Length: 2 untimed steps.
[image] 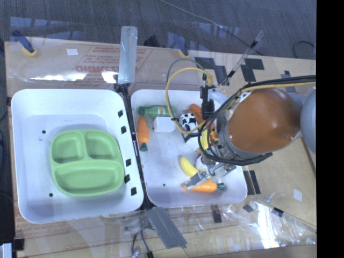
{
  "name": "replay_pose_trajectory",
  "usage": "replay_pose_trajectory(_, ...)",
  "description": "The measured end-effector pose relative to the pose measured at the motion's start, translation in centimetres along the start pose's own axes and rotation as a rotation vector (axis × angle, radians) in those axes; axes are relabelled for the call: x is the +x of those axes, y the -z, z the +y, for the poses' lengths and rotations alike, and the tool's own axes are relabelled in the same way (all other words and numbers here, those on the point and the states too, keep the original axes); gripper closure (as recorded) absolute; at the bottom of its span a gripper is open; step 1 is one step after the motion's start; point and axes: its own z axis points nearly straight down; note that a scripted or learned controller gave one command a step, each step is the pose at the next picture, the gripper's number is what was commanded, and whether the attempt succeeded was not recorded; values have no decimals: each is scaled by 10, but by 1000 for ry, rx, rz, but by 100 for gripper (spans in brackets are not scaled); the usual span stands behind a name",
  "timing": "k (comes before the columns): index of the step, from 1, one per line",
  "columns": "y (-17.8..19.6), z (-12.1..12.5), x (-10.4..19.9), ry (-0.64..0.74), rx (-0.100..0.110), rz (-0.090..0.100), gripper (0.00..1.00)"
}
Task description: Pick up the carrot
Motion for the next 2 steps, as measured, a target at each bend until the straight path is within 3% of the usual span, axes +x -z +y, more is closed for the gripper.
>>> replay_pose_trajectory(1,-55,4,25,-24,1,2,0)
replay_pose_trajectory(2,-45,0,22,-17,6,1,100)
